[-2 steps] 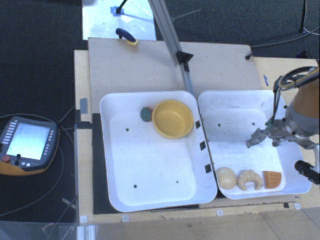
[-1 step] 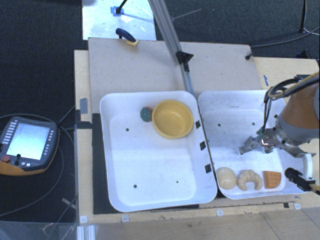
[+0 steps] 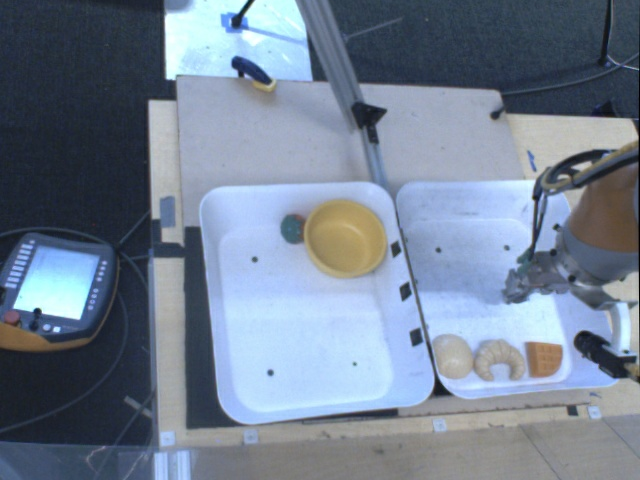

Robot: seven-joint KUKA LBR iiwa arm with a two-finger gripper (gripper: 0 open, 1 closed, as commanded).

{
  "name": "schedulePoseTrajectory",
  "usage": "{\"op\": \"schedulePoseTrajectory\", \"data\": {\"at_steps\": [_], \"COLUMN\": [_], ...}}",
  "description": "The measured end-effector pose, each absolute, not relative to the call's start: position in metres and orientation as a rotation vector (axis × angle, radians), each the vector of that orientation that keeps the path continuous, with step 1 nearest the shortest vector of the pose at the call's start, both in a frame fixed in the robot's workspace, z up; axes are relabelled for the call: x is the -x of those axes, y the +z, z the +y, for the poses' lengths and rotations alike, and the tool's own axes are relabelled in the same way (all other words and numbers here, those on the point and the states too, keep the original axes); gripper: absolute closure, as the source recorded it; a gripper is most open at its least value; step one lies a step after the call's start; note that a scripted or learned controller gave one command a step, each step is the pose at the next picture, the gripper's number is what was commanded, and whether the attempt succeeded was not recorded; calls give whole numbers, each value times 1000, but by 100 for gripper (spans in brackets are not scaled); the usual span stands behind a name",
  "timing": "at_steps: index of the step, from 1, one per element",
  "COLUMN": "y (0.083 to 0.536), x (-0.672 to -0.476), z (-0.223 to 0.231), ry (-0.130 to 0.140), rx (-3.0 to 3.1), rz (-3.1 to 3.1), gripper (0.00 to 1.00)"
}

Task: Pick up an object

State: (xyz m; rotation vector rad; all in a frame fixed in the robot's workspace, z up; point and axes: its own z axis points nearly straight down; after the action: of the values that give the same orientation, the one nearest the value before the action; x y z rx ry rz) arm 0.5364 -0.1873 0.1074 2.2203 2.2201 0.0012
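Two white bins [image 3: 300,368] sitting side by side on a tan bench [image 3: 260,128] over dark carpet [image 3: 70,88]; gripper [image 3: 520,286] hovering above the right bin, finger spread impossible to tell; egg [image 3: 452,356], croissant [image 3: 500,360], cracker [image 3: 544,358] lining its near wall

I work in a robotics lab — a teach pendant [image 3: 55,290] lies beside my bench [image 3: 300,128], cables cross dark carpet [image 3: 80,88].
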Motion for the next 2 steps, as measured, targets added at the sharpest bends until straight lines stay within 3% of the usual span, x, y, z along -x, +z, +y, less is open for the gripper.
{"op": "schedulePoseTrajectory", "data": {"at_steps": [2], "y": [193], "x": [-536], "z": [-191], "ry": [3], "rx": [-2218], "rz": [2219], "gripper": [100]}}
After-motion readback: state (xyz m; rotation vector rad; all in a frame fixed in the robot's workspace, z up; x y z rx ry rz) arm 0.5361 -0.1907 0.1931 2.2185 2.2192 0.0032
